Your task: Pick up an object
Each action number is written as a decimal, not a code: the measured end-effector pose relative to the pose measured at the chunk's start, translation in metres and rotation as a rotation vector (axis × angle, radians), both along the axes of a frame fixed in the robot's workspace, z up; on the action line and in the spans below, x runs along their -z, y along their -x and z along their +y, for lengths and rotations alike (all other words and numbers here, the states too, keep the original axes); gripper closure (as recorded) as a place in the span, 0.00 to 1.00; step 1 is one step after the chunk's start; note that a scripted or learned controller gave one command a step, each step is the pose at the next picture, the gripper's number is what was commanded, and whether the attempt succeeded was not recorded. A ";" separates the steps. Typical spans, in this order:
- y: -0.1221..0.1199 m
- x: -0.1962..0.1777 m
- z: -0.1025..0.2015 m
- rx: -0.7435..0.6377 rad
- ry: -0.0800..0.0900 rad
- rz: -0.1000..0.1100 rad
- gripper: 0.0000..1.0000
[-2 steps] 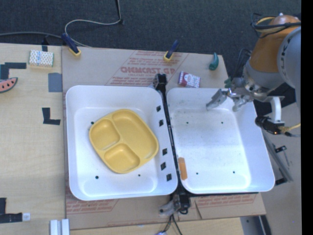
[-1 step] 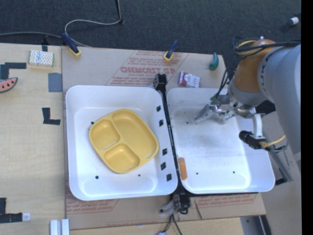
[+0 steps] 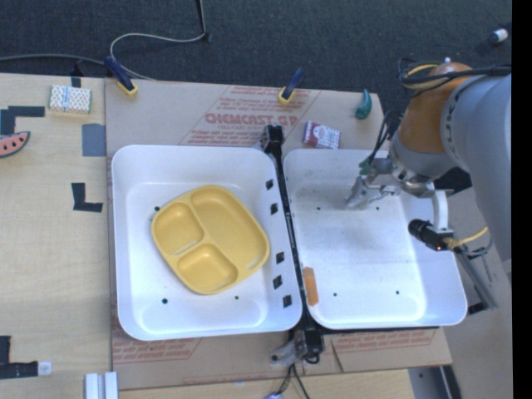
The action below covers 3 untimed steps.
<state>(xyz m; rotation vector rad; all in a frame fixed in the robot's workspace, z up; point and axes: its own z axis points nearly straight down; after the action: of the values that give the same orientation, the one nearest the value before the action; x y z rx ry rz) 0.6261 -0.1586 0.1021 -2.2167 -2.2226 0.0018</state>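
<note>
A yellow divided plate (image 3: 211, 238) lies flat in the middle of the left bin (image 3: 133, 306). A small orange piece (image 3: 310, 285) rests against the left wall of the right bin (image 3: 432, 306), near its front. My gripper (image 3: 361, 196) hangs low over the back half of the right bin, pointing down and to the left. It is well apart from the orange piece and from the plate. Nothing shows in its grasp. The grey arm with its orange band (image 3: 424, 110) comes in from the right.
A red and white packet (image 3: 320, 135) lies on the cardboard just behind the right bin. Clamps (image 3: 291, 86) grip the cardboard's back edge. Black clips (image 3: 278, 214) line the divider between the bins. A cable (image 3: 432, 233) runs along the arm over the right bin.
</note>
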 end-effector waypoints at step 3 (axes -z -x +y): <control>0.000 -0.009 0.001 -0.001 -0.001 0.001 0.00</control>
<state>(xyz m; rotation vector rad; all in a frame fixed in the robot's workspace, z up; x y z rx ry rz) 0.6261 -0.1577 0.1112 -2.2148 -2.2225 0.0014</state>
